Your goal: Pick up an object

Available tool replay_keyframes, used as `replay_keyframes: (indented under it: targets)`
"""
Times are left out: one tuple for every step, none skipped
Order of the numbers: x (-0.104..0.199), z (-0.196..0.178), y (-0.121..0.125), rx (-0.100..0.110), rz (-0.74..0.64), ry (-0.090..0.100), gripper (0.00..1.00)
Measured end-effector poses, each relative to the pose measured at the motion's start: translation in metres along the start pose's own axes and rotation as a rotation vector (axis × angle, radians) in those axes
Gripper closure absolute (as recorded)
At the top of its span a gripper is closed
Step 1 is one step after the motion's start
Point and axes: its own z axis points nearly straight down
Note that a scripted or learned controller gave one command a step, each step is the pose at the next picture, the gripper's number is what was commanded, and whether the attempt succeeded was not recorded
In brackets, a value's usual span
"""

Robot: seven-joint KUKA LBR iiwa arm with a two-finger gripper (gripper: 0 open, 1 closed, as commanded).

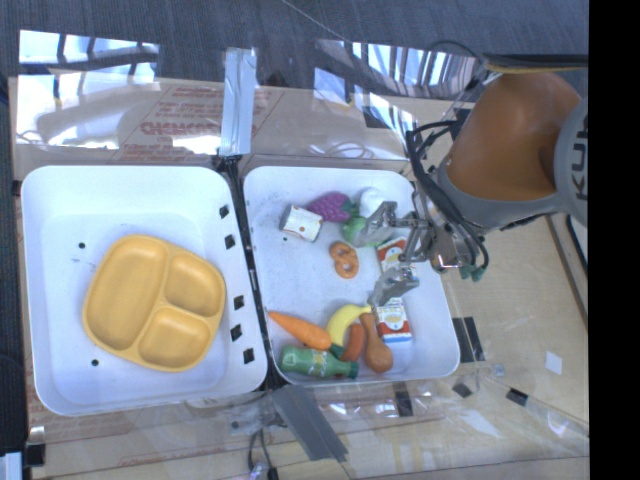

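Camera view: left bin holds yellow divided plate, frame left. Right bin at centre holds clutter (toy food mostly). Gripper over right side of that bin, fingers spread apart, nothing between them, above red-white carton. Carrot, green bottle, banana lower centre; purple grapes, pretzel above.

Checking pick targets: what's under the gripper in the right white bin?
Under the gripper: a red-and-white carton, partly covered. Its lower part is hidden; another similar carton lies below.
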Motion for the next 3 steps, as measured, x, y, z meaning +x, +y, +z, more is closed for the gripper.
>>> replay_keyframes:
  targets:
    - [0.024, 0.147, -0.041, 0.001, 0.076, -0.011, 0.00]
    - [0.022, 0.138, -0.039, 0.001, 0.067, -0.011, 1.00]
    - [0.010, 0.058, -0.068, 0.002, -0.019, -0.007, 1.00]
